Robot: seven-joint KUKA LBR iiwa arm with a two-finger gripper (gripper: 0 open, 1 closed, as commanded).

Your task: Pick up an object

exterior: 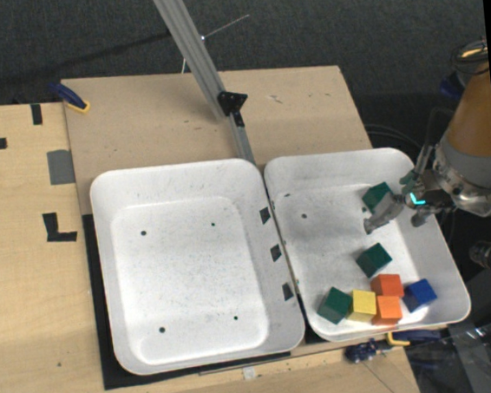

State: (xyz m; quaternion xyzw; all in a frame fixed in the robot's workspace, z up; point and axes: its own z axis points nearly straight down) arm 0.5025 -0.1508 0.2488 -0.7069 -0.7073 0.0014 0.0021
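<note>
The right bin (314, 184) holds several small blocks. One dark green block (375, 195) lies near its far right side, and my gripper (385, 210) reaches in from the right and sits right against it, just on its near side. I cannot tell whether the block is gripped. Another green block (373, 259) lies alone a little nearer. Along the near wall sits a cluster: a green block (334, 304), a yellow block (363, 303), two orange blocks (387, 286) (388, 309) and a blue block (420, 293).
The left bin (183, 263) stands beside the right one. A slanted metal pole (200, 56) rises from behind the bins' shared edge. The arm's orange band (473, 119) hangs over the right bin's outer rim.
</note>
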